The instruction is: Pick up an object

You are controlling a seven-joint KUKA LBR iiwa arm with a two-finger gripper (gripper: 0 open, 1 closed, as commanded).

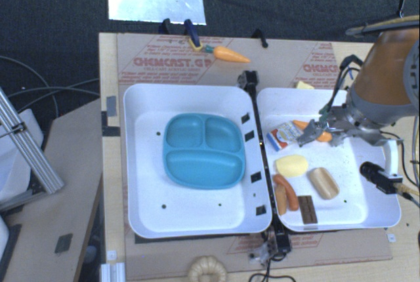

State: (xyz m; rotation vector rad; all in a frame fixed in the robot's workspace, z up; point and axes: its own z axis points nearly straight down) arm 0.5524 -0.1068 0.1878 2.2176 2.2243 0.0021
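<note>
Camera view: we see the gripper [319, 131] low in the right bin [380, 208], over an orange piece [314, 130] beside a packet [283, 135]. We cannot tell its opening. A blue tray [202, 150] lies in the left bin [141, 143].

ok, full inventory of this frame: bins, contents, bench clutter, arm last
bins: 2, white, side by side on bench
divided plate: 1, blue, left bin
yellow piece: 1, right bin centre
bread roll: 1, tan, right of yellow piece
hot dogs: 2, orange-red, right bin front
brown bar: 1, beside hot dogs
packet: 1, white/red/blue, right bin
orange piece: 1, at gripper
carrot: 1, orange, behind bins
gripper: 1, grey, over right bin
</note>
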